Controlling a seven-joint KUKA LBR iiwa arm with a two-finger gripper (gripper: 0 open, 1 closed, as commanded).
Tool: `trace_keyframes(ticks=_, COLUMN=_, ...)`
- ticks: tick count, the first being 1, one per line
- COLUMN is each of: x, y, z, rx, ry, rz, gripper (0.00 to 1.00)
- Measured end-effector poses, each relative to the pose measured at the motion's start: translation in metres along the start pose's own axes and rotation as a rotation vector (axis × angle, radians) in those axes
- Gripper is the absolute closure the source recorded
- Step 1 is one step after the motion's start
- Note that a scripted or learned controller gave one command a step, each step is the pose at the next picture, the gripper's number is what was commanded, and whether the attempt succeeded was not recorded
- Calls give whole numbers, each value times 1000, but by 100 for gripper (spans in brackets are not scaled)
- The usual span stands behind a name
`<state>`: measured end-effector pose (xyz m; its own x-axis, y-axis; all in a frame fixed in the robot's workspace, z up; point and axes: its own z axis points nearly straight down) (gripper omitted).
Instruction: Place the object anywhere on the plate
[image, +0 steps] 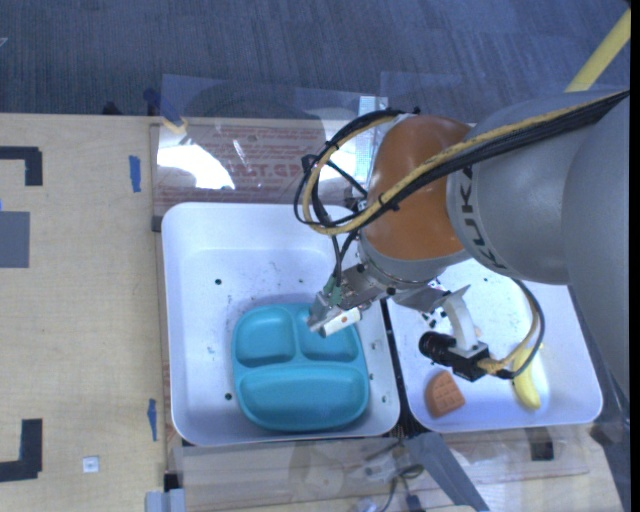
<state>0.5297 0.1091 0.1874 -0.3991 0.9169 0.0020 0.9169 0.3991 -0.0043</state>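
Right now the claw (335, 315) hangs over the plate's (297, 395) upper right compartment, near the rim, in the left bin (190, 330). Whether it grips anything I cannot tell; a small white piece shows at its tip.

Arm (540, 190) runs out of frame at the right and top edges; its bulk hides the upper part of the right bin (570, 400). Orange band (420, 190) covers the gripper (338, 312) body. Fingers too small and blurred to read. Yellow object (527, 385) partly behind a cable (520, 340); identity unclear. Dark specks on the left bin (200, 300) floor too small to identify.
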Motion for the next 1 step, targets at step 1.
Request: trace_keyframes(ticks=1, x=-1, y=0, z=0, rx=0, ry=0, rz=2, gripper=0)
